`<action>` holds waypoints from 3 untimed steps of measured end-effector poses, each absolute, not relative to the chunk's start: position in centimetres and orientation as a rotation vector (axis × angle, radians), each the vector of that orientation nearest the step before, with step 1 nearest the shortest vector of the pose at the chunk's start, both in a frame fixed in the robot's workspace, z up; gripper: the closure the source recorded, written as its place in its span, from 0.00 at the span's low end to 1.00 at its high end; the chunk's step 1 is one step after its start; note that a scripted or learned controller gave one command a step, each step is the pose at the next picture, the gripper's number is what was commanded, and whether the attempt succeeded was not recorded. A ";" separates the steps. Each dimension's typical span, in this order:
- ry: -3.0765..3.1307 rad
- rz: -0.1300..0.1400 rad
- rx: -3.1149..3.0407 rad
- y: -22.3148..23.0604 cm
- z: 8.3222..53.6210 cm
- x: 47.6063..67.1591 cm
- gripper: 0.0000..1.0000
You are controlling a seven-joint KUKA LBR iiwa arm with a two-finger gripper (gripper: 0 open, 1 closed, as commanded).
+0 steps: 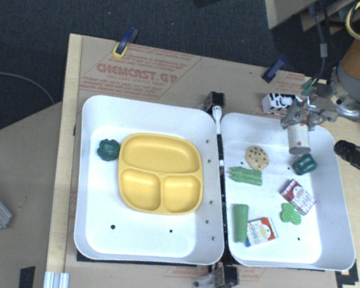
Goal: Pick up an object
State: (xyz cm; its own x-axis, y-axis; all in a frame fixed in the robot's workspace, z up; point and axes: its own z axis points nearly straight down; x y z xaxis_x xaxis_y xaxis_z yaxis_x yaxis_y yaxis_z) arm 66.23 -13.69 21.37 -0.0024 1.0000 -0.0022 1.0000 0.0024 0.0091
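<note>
- Since your gripper (pixel 298 145) hangs over the right bin's (pixel 336 217) far right corner, target the teal object (pixel 304 164) just beside it.
- Jaws: opening cannot be told; nothing visibly held.
- Likely light, rigid; grip across its middle.

Even, bright overhead light; the white bins (pixel 90 160) nearly wash out, shadows are faint, and the picture is slightly soft and grainy.

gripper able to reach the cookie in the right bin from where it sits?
Probably yes. The gripper hangs over the right bin, up near its far edge. The cookie lies flat, apart from the green block just in front, with nothing over it.
</note>
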 end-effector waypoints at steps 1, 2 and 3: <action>2.220 0.004 2.216 -13.7 22.6 66.3 1.00; 2.228 -0.001 2.220 -9.7 22.8 64.7 1.00; 2.230 -0.003 2.220 -4.7 21.6 62.7 1.00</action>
State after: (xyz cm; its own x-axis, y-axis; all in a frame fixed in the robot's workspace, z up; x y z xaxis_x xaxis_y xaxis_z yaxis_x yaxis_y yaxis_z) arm 62.65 -4.72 21.62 -0.0048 1.0000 0.0025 1.0000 0.0048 -0.0048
